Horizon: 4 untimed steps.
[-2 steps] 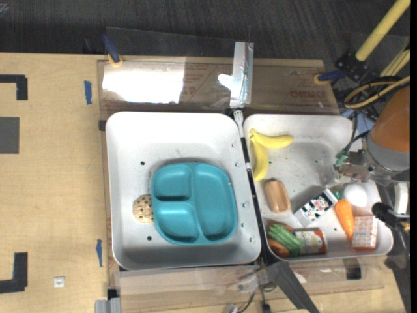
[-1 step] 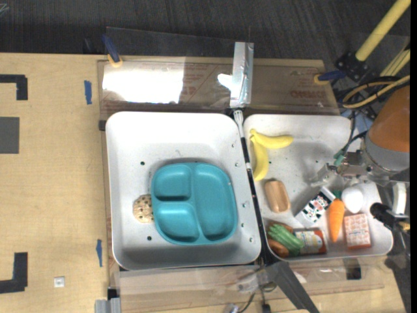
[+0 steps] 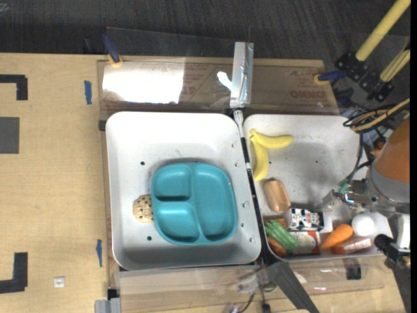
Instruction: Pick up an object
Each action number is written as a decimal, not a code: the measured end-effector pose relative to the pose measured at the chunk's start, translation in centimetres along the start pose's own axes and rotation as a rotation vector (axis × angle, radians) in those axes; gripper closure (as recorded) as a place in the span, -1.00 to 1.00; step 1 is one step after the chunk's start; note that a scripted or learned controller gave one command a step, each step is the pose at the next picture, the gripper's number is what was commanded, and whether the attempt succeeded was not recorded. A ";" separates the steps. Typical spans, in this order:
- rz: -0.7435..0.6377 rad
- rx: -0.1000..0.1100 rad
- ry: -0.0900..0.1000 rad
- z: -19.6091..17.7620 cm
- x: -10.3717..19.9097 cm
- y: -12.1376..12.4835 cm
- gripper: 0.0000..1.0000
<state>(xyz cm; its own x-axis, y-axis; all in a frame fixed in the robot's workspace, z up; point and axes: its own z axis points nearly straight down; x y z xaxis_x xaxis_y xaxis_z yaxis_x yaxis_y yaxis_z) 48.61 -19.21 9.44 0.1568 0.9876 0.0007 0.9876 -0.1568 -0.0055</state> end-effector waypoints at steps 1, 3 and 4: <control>-0.269 -0.003 -0.001 -8.7 12.0 7.5 -1.00; -0.452 -0.003 0.000 -8.7 13.8 16.0 -1.00; -0.454 0.003 0.000 -4.1 11.9 16.2 -1.00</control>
<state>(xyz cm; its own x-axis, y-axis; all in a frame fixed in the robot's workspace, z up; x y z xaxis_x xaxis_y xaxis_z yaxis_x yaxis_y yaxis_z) 66.49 -9.96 13.50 -0.2919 0.9564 0.0036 0.9564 0.2919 -0.0077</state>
